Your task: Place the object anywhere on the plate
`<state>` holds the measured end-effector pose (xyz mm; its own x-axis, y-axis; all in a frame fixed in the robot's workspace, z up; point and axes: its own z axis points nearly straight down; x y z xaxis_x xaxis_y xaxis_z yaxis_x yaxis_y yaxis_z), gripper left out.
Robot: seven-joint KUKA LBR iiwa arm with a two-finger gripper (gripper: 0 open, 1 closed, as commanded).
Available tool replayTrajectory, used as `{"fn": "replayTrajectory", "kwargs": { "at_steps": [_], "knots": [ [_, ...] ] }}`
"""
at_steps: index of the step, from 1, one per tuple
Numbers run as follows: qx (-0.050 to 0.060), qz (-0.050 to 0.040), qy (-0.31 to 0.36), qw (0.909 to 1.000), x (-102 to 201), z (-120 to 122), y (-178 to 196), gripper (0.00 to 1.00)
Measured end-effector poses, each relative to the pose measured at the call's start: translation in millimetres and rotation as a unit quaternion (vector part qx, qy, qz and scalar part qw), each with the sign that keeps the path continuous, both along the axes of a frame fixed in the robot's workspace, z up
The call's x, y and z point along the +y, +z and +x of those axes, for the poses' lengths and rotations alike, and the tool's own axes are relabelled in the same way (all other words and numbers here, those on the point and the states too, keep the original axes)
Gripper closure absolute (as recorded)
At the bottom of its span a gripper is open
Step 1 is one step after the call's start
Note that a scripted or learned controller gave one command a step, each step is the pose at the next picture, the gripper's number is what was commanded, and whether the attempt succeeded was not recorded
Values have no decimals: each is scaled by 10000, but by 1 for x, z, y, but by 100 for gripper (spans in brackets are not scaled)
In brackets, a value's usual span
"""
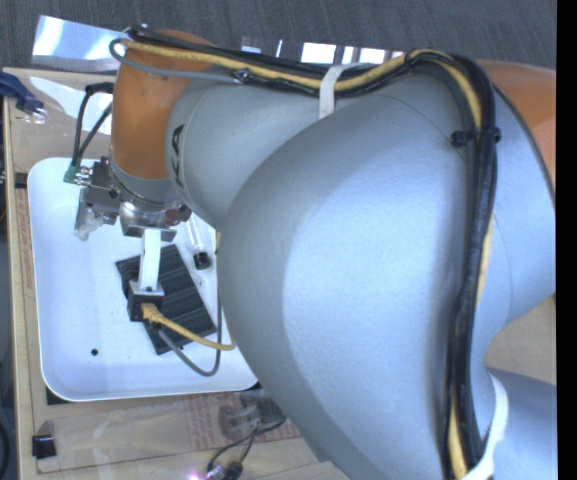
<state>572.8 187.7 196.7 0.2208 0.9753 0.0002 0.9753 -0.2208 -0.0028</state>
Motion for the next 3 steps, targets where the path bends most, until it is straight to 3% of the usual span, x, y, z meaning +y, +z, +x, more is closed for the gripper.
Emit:
{"fn": "replayTrajectory", "kwargs": {
  "at_steps": [1, 2, 3],
  "knots": [
    [-6, 3, -84, 10000, 32, -52, 163, 0],
    [23, -13, 455, 9990, 6, 2, 105, 0],
    [5, -1, 848, 9964, 3, 68, 70, 0]
  ]
}}
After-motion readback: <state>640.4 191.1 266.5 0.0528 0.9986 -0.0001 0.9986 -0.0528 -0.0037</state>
